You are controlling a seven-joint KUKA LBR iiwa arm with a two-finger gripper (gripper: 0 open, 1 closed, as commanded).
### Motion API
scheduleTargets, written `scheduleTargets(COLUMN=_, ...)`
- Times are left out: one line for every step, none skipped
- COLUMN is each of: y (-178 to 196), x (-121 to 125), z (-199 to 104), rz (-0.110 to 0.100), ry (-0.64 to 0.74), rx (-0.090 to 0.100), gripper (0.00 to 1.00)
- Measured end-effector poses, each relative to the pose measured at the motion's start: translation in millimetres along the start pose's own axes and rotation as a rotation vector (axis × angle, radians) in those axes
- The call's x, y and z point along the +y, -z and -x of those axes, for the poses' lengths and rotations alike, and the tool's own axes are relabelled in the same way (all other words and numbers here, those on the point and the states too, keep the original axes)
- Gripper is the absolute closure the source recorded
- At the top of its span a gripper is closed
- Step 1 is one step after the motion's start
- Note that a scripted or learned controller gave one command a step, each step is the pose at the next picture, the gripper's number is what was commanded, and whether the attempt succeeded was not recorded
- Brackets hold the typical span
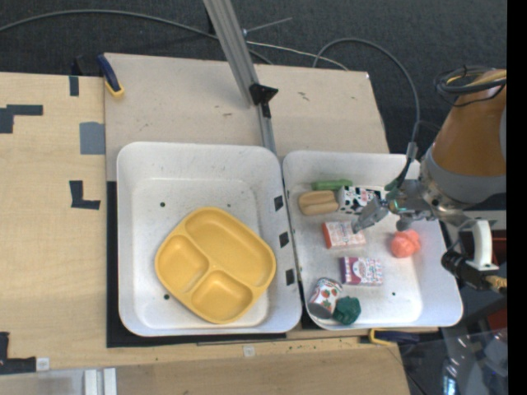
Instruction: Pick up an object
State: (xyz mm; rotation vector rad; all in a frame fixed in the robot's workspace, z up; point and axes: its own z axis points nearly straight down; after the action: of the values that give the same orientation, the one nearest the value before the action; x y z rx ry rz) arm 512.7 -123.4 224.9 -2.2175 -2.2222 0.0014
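since the small red-and-white carton (342, 235) lies flat just below the gripper (366, 217), it looks the likeliest pick: light, stiff card, best pinched across its short sides. the gripper hovers over the carton's upper right corner; how far its fingers are parted i cannot tell. the pink ball (404, 243) sits right of the carton, the purple carton (361, 270) below it; open floor lies left of the carton.

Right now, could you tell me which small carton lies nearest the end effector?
The red-and-white carton, just below the end effector; the purple-patterned carton lies farther down.
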Motion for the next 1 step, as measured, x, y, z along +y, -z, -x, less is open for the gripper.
scheduleTargets(y=0.0, x=0.0, z=0.1, rz=0.000, ry=0.000, rx=0.000, gripper=0.00)
